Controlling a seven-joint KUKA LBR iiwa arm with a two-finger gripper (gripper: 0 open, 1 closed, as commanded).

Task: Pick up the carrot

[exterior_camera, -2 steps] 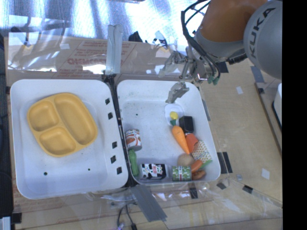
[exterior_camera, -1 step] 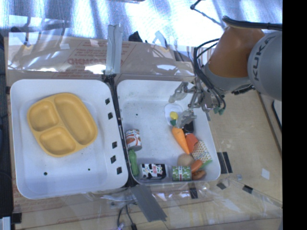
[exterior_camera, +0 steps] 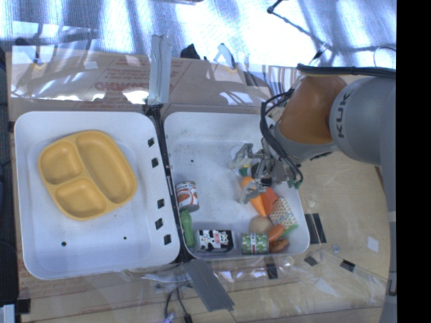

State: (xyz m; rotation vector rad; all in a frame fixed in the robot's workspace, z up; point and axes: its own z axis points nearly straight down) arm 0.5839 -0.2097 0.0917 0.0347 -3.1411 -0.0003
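- We are looking down on two shallow white plastic bins sitting side by side on the bench; the left bin (exterior_camera: 40,247) is holding a yellow, rounded plastic plate with three compartments (exterior_camera: 86,173), lying towards its upper left.
- The right bin (exterior_camera: 202,133) is holding a cluster of small things along its lower and right side, while its speckled floor is lying bare in the upper left.
- Against the right bin's left wall, a small cylindrical can with a red and white label (exterior_camera: 187,196) is standing, and just below it a slim green vegetable-shaped piece (exterior_camera: 187,229) is lying along the wall.
- Along the bottom wall, a black and white printed carton (exterior_camera: 215,240) is lying beside a small green-labelled can (exterior_camera: 254,243).
- The orange, tapered carrot (exterior_camera: 264,200) is lying in the right part of the right bin, just beside a triangular wedge with a dotted pattern (exterior_camera: 284,214) and above a pale round piece (exterior_camera: 261,224).
- We are seeing the metal two-finger gripper (exterior_camera: 254,180) directly over the carrot's upper end, touching or nearly touching it; we cannot tell whether it is spread or pinching.
- The grey arm with its glossy orange band (exterior_camera: 306,116) is reaching in from the right.
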